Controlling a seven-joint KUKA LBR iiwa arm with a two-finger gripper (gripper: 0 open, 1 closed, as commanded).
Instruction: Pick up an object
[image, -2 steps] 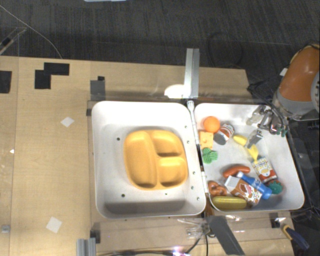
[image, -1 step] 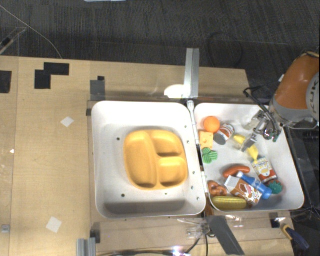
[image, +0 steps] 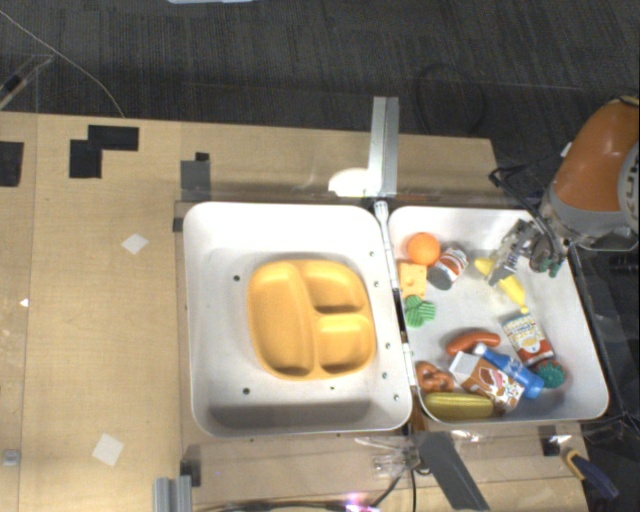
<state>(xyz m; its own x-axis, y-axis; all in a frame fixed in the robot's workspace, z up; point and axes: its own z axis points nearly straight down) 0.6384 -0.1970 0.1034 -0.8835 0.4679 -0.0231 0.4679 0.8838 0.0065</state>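
My gripper (image: 524, 258) hangs over the back right part of the right bin (image: 590, 350), coming off the grey arm with the orange band (image: 598, 160). It looks open, with nothing between its fingers. Just below and left of it lies a small yellow piece (image: 508, 286), touching or nearly touching one fingertip. An orange ball (image: 424, 247) and a red and white can (image: 451, 265) lie to the gripper's left.
The right bin also holds a yellow block (image: 412, 277), a green toy (image: 420, 312), a sausage (image: 472, 342), a juice carton (image: 527, 339), a blue bottle (image: 512, 370) and a yellow banana-like piece (image: 458, 405). A yellow divided tray (image: 308, 317) lies in the left bin (image: 215, 300).
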